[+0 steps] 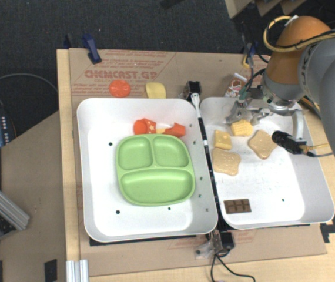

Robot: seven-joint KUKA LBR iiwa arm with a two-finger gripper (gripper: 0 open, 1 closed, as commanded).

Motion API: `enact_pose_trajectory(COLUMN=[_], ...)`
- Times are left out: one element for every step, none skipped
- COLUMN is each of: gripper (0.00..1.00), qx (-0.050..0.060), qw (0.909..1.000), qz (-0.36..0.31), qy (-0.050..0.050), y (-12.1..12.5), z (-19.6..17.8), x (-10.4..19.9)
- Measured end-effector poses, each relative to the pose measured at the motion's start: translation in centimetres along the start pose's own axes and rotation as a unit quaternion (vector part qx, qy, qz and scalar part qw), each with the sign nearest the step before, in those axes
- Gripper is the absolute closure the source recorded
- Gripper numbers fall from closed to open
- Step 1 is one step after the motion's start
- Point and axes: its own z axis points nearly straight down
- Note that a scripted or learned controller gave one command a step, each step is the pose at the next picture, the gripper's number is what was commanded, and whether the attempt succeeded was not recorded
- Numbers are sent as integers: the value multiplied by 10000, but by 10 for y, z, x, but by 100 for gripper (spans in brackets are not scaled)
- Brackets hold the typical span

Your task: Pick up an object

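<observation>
My fingers [245, 111] hang low over the back of the right bin [308, 207], at the yellow cheese-like piece [242, 127].

I reach in from the right, wrist angled down, because the loose food toys cluster at this bin's far end: the yellow piece just under me, a small yellow block [222, 139], two toast-coloured slices [225, 163] [262, 144] and, nearer the front, a brown chocolate bar [237, 205]. Whether my fingers are spread or closed I cannot tell; nothing visibly sits between them. The left bin [97, 181] carries a green divided plate [154, 169].
</observation>
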Motion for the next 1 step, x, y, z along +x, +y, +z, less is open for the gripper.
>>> enact_pose_trajectory(gripper=[100], qx=[-5], qw=[10000], qz=[-14], qy=[10], y=[-69], z=[-104], x=[47])
